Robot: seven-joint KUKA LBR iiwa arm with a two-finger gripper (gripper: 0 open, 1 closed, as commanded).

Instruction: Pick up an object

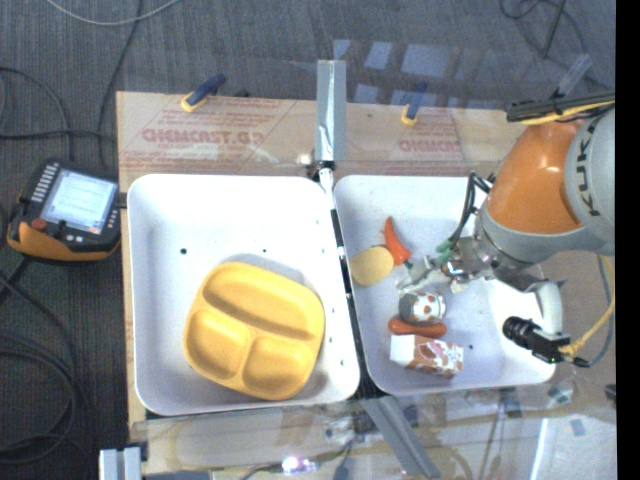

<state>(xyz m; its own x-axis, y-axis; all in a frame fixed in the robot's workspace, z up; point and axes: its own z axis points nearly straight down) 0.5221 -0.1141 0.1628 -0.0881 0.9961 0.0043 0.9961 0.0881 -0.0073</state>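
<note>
The arm's orange band (535, 183) and grey wrist hang over the right bin (520, 353), and the tool (440, 268) points from there toward that bin's middle, low over the clutter. Its tip is small and tangled with cables, so I cannot tell how it is set or whether it has hold of anything.

Just below the tool lies a small rounded silver-and-red object (423, 306), too small to name, and under that an orange-red sausage-shaped piece (417, 326). Farther down from the tool sits a white-and-red carton (428, 354) on its side. To the tool's left rests a pale yellow round thing (372, 264), touching or nearly touching an orange carrot-like piece (396, 240) that slants upward from it.

Well to the left of the tool, across the divider, the left bin (170, 213) holds a yellow divided plate (254, 329). A teach pendant (66, 211) lies off the table, far left.
</note>
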